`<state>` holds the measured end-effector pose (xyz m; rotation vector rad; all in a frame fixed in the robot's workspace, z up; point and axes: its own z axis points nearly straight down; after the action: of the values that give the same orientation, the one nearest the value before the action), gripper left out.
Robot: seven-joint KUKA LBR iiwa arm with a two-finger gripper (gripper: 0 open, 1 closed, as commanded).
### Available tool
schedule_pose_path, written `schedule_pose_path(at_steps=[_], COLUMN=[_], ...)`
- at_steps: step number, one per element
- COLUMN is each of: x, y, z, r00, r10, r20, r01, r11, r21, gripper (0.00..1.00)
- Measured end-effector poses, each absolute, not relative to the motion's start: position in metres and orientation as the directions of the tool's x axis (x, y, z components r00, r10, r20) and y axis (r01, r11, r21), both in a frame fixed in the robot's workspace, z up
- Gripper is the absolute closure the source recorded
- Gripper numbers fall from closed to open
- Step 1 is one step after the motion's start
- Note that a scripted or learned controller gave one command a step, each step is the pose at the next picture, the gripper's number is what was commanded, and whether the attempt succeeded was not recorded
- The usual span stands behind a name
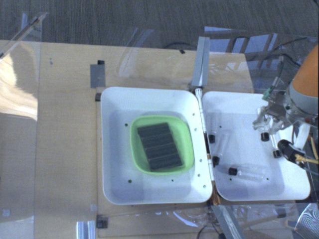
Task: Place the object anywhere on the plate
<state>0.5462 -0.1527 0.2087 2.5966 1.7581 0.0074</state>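
While the left bin (114,183) carries a green plate (185,133) with a dark ribbed block (159,146) lying flat on it, the right bin (294,183) holds a clear tube with a black cap (247,173) near its front. Gripper (271,126) hangs over that bin's right side; grip state cannot be told.
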Motion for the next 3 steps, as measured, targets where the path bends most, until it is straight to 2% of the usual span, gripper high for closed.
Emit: schedule_pose_path(at_steps=[1, 2, 3], x=[0.496, 0.522, 0.543], y=[-0.093, -0.030, 0.067], z=[0.175, 0.185, 0.234], r00=[0.318, 0.072, -0.097], r10=[0.948, 0.997, 0.995], r20=[0.001, 0.001, 0.001], r01=[0.948, 0.997, 0.995], r11=[-0.318, -0.072, 0.097], r21=[0.002, 0.005, 0.008], gripper=[1.00, 1.00, 1.00])
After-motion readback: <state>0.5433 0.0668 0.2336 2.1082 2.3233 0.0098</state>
